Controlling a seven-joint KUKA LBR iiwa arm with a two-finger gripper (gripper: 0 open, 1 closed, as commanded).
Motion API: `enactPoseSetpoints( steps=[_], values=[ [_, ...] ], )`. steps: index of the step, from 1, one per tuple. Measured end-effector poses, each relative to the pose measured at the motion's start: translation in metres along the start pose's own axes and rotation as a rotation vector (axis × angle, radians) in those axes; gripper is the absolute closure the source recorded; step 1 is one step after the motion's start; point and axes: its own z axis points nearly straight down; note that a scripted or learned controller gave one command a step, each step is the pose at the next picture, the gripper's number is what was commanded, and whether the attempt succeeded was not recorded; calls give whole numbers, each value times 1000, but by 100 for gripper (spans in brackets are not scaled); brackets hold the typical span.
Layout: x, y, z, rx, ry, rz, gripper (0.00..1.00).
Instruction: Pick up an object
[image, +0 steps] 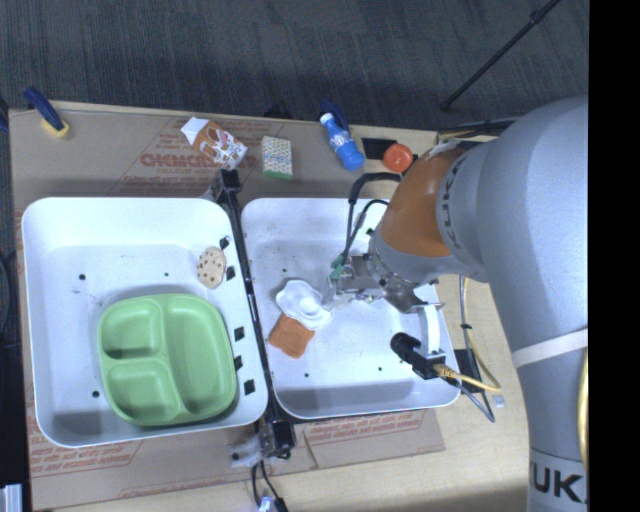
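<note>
In the right bin (300, 225), a crumpled white object (300, 300) lies near the middle, with an orange wedge-shaped piece (291, 338) touching its lower left side. My gripper (343, 283) hangs low over the bin, just right of the white object and close to its edge. The grey arm with its orange band (420, 215) comes in from the right and covers the bin's right part. I see nothing held in the gripper.
The left bin (60, 230) holds a green divided plate (166, 358) and a round cookie (210, 266). Behind the bins on the cardboard lie a snack packet (213, 143), a small box (277, 157), a blue bottle (343, 143) and an orange cap (398, 157).
</note>
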Motion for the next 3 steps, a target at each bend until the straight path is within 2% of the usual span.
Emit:
enactPoseSetpoints(
  steps=[1, 2, 3],
  values=[
    [1, -71, -125, -5, -1, 8, 100],
    [1, -9, -101, -3, 0, 6, 100],
    [4, -52, -112, -2, -1, 6, 100]
  ],
)
